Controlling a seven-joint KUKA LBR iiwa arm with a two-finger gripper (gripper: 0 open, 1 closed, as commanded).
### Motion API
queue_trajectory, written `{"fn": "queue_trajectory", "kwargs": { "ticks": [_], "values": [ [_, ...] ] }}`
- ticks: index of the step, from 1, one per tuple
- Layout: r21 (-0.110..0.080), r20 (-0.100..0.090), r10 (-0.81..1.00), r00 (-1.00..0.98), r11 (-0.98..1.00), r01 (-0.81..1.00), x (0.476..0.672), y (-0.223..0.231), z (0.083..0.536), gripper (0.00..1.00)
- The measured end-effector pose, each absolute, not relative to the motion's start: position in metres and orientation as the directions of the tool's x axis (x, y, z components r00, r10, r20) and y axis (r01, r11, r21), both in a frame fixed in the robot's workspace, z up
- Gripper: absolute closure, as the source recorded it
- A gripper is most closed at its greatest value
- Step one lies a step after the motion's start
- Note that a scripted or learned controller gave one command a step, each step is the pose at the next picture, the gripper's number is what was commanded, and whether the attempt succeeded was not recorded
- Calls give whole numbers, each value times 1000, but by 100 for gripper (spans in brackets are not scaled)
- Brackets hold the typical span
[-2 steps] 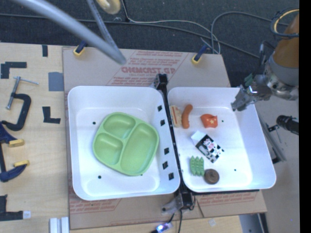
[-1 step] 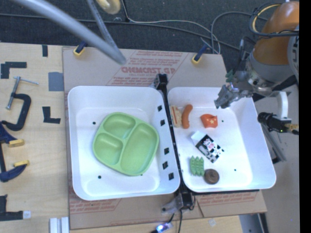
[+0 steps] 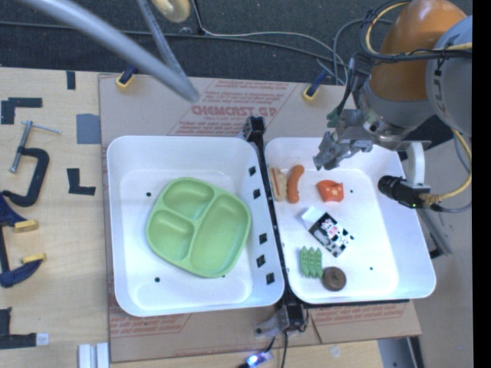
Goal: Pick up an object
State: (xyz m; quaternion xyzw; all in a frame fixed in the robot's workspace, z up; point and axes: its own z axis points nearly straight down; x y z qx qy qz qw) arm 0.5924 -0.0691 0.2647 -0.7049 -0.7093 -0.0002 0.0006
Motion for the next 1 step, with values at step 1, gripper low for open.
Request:
{"fn": "queue_trajectory", "kwargs": {
  "ticks": [1],
  "values": [
    [-3, 1, 1000, -6, 6, 1000, 599, -15, 246, 100]
  ]
}}
